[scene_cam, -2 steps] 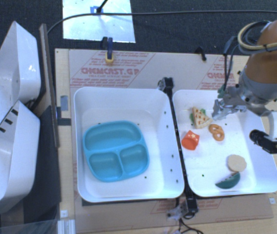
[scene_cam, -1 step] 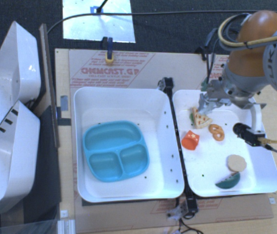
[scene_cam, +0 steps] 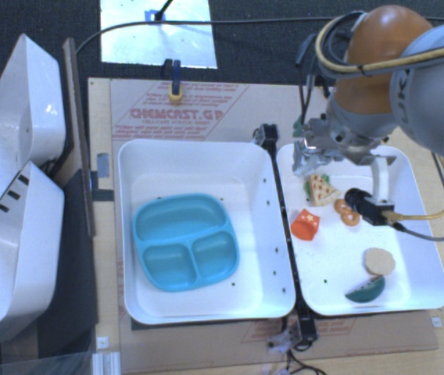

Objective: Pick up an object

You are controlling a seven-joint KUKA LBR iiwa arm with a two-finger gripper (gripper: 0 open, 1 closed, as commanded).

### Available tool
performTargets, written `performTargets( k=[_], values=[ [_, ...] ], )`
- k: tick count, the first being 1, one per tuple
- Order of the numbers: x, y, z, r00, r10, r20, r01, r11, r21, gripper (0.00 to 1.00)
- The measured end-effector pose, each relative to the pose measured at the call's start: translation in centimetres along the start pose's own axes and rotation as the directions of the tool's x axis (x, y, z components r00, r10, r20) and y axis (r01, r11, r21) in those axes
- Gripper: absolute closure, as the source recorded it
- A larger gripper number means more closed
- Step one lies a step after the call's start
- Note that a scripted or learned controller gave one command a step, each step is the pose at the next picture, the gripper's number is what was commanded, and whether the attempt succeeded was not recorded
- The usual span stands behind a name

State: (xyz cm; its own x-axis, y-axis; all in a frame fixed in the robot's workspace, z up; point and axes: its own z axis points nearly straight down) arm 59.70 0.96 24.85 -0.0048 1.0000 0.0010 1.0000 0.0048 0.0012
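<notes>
Grey arm with an orange band reaching into the right-hand white bin (scene_cam: 425, 209), its gripper (scene_cam: 309, 162) hanging over the bin's far left corner.

Whether the metal fingers are spread or closed cannot be told from this slanted view, and nothing shows between them. A triangular pizza-slice toy (scene_cam: 321, 189) lies just below the fingertips, close to them yet apart. Nearer the front, a small red cube (scene_cam: 306, 225) sits by the left wall; an orange pretzel-shaped piece (scene_cam: 347, 212) lies right of the slice. A round tan cookie (scene_cam: 379, 262) and a green melon-wedge toy (scene_cam: 366, 289) rest near the front. The left-hand white bin (scene_cam: 167, 162) holds a blue three-compartment plastic tray (scene_cam: 185, 241).
</notes>
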Motion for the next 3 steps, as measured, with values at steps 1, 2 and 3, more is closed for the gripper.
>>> performTargets(
  k=[1,2,3],
  values=[
    [4.2,2.5,0.7,1.000,0.001,0.001,-0.001,1.000,0.001,1.00],
    [10.0,3.7,2.4,1.000,0.001,0.000,-0.001,1.000,0.001,1.00],
    [9.8,3.7,2.4,1.000,0.004,0.001,-0.004,1.000,0.001,0.00]
  ],
)
